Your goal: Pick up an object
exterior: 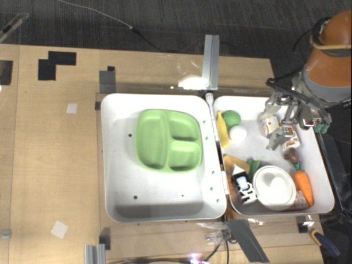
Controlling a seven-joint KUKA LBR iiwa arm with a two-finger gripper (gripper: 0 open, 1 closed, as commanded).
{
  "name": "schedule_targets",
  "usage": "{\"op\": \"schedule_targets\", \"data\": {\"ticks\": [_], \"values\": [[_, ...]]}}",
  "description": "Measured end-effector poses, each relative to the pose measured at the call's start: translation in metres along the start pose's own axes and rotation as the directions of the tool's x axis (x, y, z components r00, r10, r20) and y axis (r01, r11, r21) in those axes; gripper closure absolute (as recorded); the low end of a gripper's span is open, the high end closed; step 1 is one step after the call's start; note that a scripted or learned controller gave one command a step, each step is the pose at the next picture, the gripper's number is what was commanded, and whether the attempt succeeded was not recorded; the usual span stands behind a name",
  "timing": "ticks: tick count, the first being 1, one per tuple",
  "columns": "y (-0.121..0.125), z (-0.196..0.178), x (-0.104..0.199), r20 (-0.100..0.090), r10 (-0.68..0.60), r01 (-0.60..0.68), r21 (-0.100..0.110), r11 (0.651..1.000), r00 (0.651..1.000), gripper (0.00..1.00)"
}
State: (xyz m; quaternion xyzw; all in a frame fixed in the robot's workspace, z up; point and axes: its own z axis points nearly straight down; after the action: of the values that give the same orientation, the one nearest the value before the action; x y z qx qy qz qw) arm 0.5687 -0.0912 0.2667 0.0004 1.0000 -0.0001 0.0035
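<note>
Approach step, by the look of it: two-finger metal gripper [281,126] poised low over the right white bin [324,172], finger spread impossible to tell, nothing visibly held. Nearest candidates: small brown-and-white packet [269,125], orange plastic carrot [303,187]. Next: descend, close squarely on one.

arm [330,59]: cut off by right and top edges
pincer [280,126]: tangled with small items, finger state unclear
black-and-white item [245,188]: partly tucked under white bowl [273,187], identity unclear
carrot [303,187]: lower tip hidden
</note>
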Motion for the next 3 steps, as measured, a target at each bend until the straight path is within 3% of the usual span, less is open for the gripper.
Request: {"op": "schedule_targets", "data": {"ticks": [1, 2, 3], "values": [[-0.033, 0.095, -0.026, -0.005, -0.197, 0.197, -0.002, 0.98, 0.98, 0.0], [-0.016, 0.17, 0.015, 0.005, -0.257, 0.257, 0.002, 0.966, 0.966, 0.0], [-0.05, 0.174, 0.051, 0.015, -0.232, 0.232, 0.006, 0.973, 0.973, 0.0]]}}
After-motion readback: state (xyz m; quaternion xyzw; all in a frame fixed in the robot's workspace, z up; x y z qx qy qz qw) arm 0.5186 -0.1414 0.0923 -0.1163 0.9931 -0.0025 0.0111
